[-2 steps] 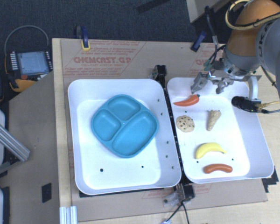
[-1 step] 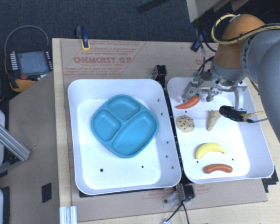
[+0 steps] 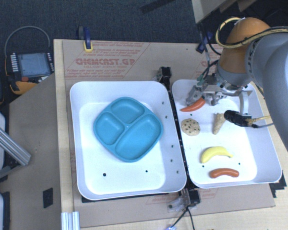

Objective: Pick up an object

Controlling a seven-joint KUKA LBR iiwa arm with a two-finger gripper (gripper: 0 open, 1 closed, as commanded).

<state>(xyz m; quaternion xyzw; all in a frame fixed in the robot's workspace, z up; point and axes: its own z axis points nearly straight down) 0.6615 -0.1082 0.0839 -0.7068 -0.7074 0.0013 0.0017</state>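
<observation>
— Where was the gripper (image 3: 203, 96)?
— Low in the right bin (image 3: 264, 169), fingers straddling the orange carrot (image 3: 193, 105), which lay just below them, seemingly not yet clasped.
— And the rest?
— Cookie (image 3: 190, 126) nearer, banana (image 3: 215, 154) and sausage (image 3: 224, 173) well apart, so the carrot looked the target.

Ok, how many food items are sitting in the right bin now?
5. A red chili pepper under the gripper at the far left, a cookie, an ice-cream cone, a banana and a sausage nearest. The arm may hide more.
</observation>
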